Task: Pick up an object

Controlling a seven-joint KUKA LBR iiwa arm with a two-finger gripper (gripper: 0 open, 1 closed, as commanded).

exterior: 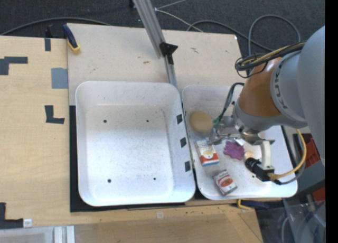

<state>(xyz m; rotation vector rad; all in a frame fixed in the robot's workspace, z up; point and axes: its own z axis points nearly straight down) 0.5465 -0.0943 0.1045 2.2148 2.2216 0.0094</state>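
Nearest the bottom of the frame, right bin (pixel 208 91): a small red-and-white carton (pixel 225 182) lies flat near the lower rim. Just above it, a second red-and-white carton (pixel 208 153) sits tilted, left of centre. To its right, close beside it, a crumpled purple object (pixel 233 149). Further up, a round tan object (pixel 200 122), ball or lid, can't tell which, rests near the bin's left wall. All four are loose in one cluster; looks like stock dumped in for picking, nothing stacked.

Gripper (pixel 224 133) is low in the right bin, centre right of the frame, between the tan object and the purple one, with the upper carton just below-left of it. Whether it's spread or pinched on anything: cannot tell, the wrist and cabling cover it. Nothing visibly held. My read: it's down at a pick attempt, target likely the upper carton or the purple object, both just beside the tool.

Left bin (pixel 84 131), centre left, touches the right bin along the shared wall.

Far side, top of frame: a grey metal pole (pixel 149 17) slants down to a black clamp (pixel 168 48) behind the bins; probably a camera mast.
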